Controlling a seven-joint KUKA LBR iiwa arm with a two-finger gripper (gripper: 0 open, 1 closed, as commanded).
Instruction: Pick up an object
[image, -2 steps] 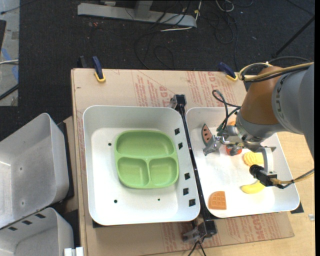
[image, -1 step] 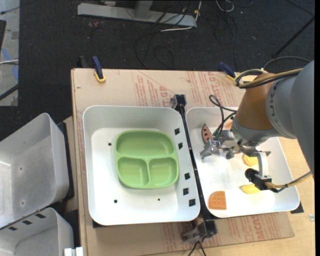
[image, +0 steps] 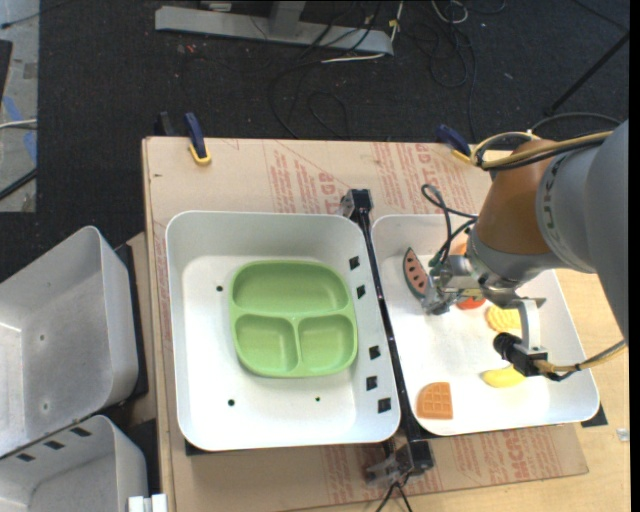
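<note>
Observing gripper (image: 447, 290) low in right bin (image: 575, 400), beside watermelon slice (image: 413, 272); I cannot tell its state. Green tray (image: 294, 317) in left bin (image: 200, 330).

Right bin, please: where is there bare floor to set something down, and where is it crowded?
In the right bin, bare floor lies left of the waffle and between it and the watermelon slice. It is crowded at the right, where the gripper hangs beside the slice and yellow pieces.
</note>
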